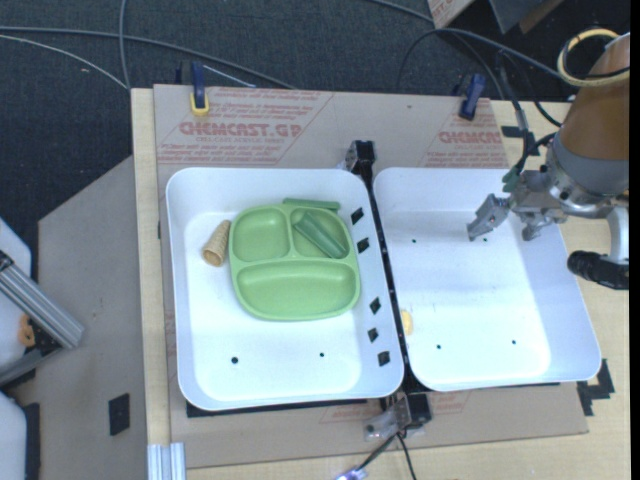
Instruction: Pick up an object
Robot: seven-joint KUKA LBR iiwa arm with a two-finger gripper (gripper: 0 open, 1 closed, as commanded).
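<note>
We see the gripper (pixel 508 220) hanging over the far part of the right bin (pixel 560 358), its fingers (pixel 484 224) spread apart with nothing between them. The things worth picking lie well away in the left bin (pixel 190 298): a green tray (pixel 290 288), a green piece (pixel 322 232) in its upper right compartment, and a cone (pixel 215 243) just beside the tray's left edge. A small yellow bit (pixel 405 321) sits near the divider. We judge the cone the easiest target: we should travel high across the divider, centre the fingers astride its narrow width, then descend straight and close only once low.
</note>
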